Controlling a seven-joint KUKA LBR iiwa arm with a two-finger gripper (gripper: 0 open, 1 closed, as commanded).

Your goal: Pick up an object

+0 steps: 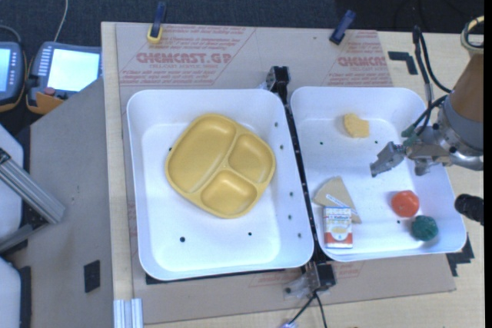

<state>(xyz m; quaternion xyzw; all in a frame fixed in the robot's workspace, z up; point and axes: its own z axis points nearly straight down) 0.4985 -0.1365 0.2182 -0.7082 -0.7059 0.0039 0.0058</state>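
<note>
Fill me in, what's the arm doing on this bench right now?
The arm's end effector hangs over the right bin, with nothing visibly held. Lying in that bin are a small yellow piece, a tan wedge, a small red-and-white carton, a red ball and a green ball. The left bin holds a yellow divided plate.

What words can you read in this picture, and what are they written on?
"CHEMCAST GP", in red, on the board behind the left bin.
"CHEMCAST" again, partly cut off, on the board behind the right bin.
Smaller red lines above and below both: too blurred to read.
The small red and white carton has printing: too small to read.
The screens at far left: nothing readable.
</note>
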